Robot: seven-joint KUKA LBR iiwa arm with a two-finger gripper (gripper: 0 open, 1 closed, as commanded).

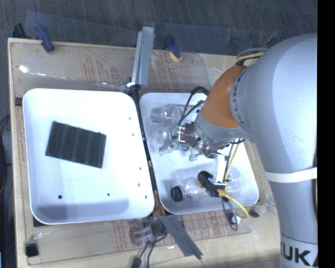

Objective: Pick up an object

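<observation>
My gripper (175, 143) reaches down into the right bin (247, 197) from the right, low over its upper middle. A clear plastic bottle (163, 115) lies just beyond it, near the bin's far wall; whether the two touch I cannot tell. A second clear bottle (188, 190) with a black cap lies near the bin's front wall, apart from the gripper. In the left bin (39, 102) a dark ribbed rectangular pad (76, 144) lies flat, tilted slightly.
The grey arm with its orange band (220, 102) covers the right half of the right bin. A ridge (145, 149) divides the two bins. Blue clamps (44, 38) grip the bench's far edge.
</observation>
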